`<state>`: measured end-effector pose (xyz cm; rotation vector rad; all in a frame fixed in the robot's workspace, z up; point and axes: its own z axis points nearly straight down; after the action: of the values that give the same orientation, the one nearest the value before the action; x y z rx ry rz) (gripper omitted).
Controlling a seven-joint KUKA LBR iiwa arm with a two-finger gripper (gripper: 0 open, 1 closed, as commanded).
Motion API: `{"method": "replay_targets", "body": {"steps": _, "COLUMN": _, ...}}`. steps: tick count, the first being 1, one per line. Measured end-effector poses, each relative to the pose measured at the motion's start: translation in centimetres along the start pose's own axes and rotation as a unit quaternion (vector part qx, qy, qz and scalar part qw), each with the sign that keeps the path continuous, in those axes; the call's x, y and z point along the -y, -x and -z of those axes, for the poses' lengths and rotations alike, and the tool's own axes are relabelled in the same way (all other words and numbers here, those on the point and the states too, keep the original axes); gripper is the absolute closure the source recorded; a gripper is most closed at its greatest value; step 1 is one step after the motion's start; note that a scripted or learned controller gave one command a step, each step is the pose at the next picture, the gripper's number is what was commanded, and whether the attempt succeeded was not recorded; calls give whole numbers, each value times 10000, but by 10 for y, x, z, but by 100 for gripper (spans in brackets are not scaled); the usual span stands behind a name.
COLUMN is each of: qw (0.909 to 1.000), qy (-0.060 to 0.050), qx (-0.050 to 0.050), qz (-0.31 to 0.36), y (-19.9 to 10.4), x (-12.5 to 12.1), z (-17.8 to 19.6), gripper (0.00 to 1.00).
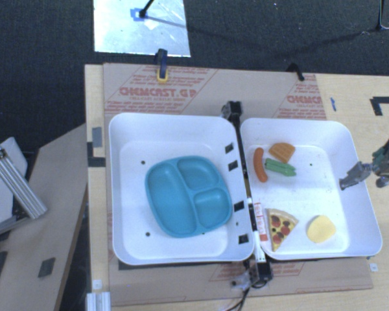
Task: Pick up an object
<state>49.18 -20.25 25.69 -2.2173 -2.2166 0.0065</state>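
My pincer point(351, 179) sits at the outer wall of the right bin point(360, 173), reaching in from beyond that rim. Whether its tips are spread or pressed together cannot be determined at this resolution. No object is visible between them.

Task status, as judged: no item is lifted; approach, closure and lift all remain.

Candidate objects, ordered outward from my pincer:
- Yellow cheese piece point(321, 229): nearest, on the bin floor, toward the front edge of the bench.
- Pizza slice point(280, 227): beyond the cheese, close to the divider between the bins.
- Green bean pod point(280, 168): across the bin floor, roughly level with my pincer, touching or just beside the sausage point(260, 164).
- Orange piece point(282, 151): just behind the pod.

All five lie flat and apart from my pincer.

Farther out, the left bin point(126, 141) holds a blue divided plate point(188, 195).
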Motion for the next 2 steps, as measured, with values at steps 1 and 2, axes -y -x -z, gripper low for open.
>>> {"method": "replay_targets", "body": {"steps": 1, "qw": 10000, "qy": 44, "qx": 12, "qz": 17, "y": 0, "x": -2, "z": 5, "gripper": 0}}
{"method": "replay_targets", "body": {"steps": 2, "qw": 10000, "qy": 21, "qx": 1, "qz": 9, "y": -3, "x": -6, "z": -58, "gripper": 0}}
